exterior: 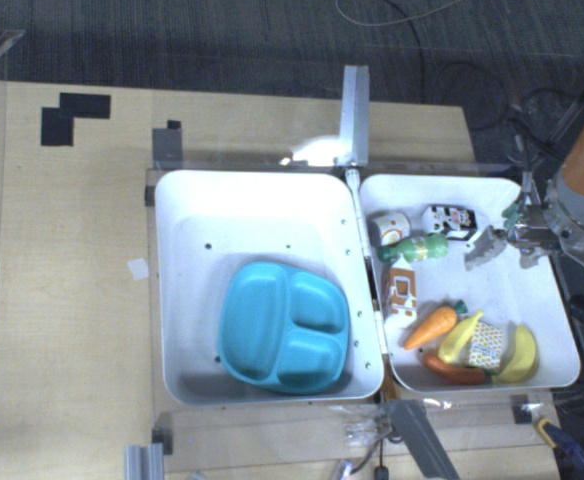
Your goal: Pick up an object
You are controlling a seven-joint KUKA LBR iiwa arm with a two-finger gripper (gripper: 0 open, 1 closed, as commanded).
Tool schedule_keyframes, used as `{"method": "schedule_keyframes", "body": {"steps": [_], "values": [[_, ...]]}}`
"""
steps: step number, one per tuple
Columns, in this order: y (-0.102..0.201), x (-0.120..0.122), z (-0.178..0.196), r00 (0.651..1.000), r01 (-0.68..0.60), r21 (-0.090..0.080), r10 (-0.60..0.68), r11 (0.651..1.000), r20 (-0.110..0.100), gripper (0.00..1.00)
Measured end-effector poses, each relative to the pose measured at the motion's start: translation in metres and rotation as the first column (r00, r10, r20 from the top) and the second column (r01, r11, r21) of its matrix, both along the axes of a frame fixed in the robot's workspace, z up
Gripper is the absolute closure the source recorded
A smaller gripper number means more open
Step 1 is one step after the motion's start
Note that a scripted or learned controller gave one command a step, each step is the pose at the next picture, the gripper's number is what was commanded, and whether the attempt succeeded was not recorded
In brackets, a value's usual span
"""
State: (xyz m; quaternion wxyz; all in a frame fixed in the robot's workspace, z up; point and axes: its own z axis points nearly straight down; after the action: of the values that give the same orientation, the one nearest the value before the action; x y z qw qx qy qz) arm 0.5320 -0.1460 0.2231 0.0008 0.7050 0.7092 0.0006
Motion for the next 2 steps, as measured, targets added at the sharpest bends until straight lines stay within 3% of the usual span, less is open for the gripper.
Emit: {"method": "schedule_keyframes", "body": {"steps": [1,2], "values": [[0.013,-0.031,-0.112,0.997,0.081,0.001,-0.081,0.997,-0.002,0.00],[-0.016,-0.037,-0.133,0.999,-0.031,0.003,0.031,1.000,0.010,0.00]]}}
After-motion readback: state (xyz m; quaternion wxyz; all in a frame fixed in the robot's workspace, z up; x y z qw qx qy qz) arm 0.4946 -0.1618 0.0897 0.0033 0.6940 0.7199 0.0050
